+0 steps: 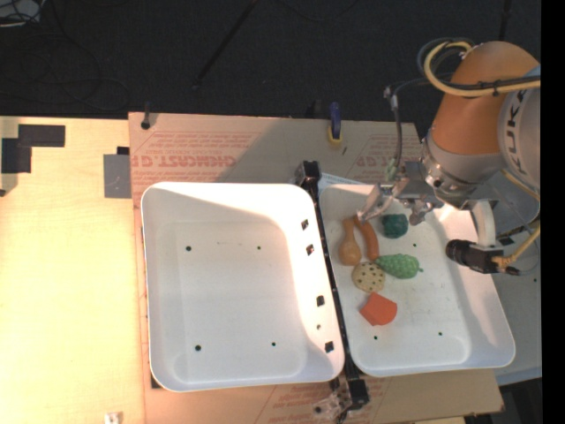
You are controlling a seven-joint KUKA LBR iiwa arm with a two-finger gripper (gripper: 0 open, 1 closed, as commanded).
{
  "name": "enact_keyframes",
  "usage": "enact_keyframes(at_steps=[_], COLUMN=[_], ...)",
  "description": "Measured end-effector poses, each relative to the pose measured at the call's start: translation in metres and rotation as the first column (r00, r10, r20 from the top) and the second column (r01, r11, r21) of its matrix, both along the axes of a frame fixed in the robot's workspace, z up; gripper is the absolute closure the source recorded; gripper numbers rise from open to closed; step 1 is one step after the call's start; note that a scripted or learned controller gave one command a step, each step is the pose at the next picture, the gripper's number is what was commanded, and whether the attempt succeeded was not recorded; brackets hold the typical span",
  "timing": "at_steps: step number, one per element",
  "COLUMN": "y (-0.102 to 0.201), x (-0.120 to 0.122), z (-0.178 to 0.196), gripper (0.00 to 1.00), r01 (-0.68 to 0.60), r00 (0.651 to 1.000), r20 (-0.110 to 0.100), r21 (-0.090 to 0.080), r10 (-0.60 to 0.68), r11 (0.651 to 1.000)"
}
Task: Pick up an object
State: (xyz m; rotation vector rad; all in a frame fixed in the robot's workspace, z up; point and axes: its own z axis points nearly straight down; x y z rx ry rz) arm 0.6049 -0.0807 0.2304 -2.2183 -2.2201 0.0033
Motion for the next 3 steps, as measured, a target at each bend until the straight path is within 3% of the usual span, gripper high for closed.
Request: enact_keyframes(at_steps=[1, 2, 3], y=[-0.023, -0.024, -0.025], x=[-0.051, -0.045, -0.046], z=[-0.14, -0.122, -0.113], gripper=[0.0, 1.0, 1.0], r01=[0.004, 0.008, 0.013], r00=[1.0, 1.0, 1.0], r20=[-0.017, -0.001, -0.003], r21=[0.002, 0.0, 0.0], r10=[-0.004, -0.008, -0.013], r11=[1.0, 1.0, 1.0])
